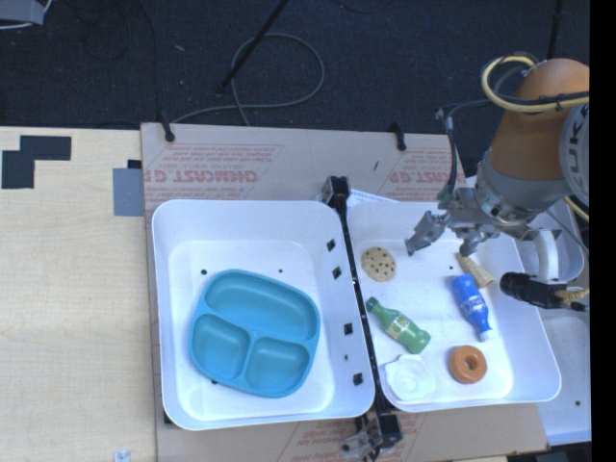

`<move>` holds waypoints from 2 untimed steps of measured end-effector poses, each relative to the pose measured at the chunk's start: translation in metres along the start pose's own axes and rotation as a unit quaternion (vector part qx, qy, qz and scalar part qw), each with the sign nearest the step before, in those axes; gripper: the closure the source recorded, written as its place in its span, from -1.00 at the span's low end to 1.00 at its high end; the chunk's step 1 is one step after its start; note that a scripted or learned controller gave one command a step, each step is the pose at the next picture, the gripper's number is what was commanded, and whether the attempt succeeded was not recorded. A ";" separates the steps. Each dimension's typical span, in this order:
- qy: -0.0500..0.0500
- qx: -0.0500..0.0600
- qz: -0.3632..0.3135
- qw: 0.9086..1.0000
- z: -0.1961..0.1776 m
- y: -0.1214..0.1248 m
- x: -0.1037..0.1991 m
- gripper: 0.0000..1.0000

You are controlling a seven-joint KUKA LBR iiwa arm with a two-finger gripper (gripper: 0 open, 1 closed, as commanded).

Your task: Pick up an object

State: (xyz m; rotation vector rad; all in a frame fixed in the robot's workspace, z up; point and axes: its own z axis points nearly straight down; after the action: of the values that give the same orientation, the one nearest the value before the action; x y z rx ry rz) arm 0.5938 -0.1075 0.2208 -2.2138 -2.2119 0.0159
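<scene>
Bottle (471, 305), the small blue one with a white cap, lies on its side in the right bin (539, 378), at the right of the frame. It sits just below the gripper (446, 238), so it looks like the easiest thing to grab. The gripper hangs over the bin with its two fingers spread wide and nothing between them. Close by lie a green bottle (398, 324), a spotted cookie (378, 264) and an orange donut (469, 365). A blue tray (254, 331) rests in the left bin (178, 229).
</scene>
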 end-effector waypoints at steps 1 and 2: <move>-0.001 -0.007 -0.001 1.000 -0.008 0.002 0.000 -1.00; 0.000 -0.005 -0.001 1.000 0.037 0.006 0.006 -1.00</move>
State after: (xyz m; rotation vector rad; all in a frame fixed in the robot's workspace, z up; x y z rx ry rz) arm 0.5996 -0.1019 0.1841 -2.2158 -2.2194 0.0063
